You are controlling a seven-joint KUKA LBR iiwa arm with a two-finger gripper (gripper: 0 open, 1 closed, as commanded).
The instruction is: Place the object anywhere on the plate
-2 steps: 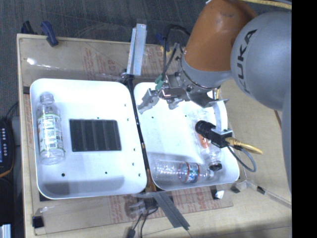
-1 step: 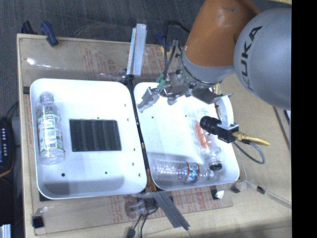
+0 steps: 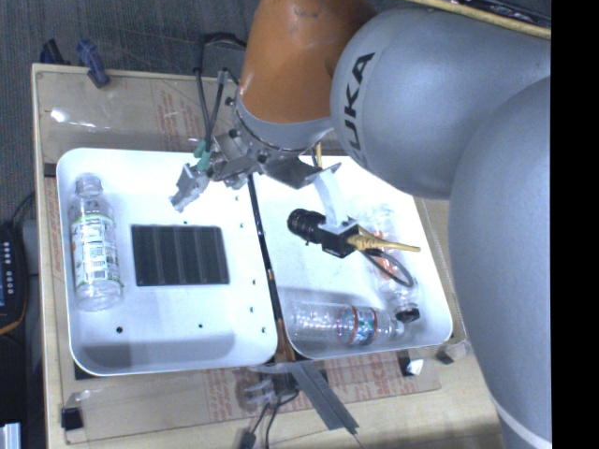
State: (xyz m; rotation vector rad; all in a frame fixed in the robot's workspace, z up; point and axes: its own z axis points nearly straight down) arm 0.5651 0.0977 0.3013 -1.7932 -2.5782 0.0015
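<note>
A dark ridged rectangular plate [image 3: 180,254] lies flat in the middle of the left bin [image 3: 150,349]. A clear water bottle with a white label [image 3: 94,241] lies along that bin's left wall, cap toward the far side. My gripper [image 3: 190,185] hangs over the far part of the left bin, just beyond the plate's far edge and apart from the bottle. I see nothing in it. In the right bin [image 3: 435,330], a second clear bottle [image 3: 342,324] lies on its side along the near wall.
Crumpled clear plastic [image 3: 382,221] sits at the right bin's far right. A dark strip [image 3: 264,251] marks the ridge between the two bins. The large grey arm covers the upper right of the view. Bare white floor lies near the left bin's front.
</note>
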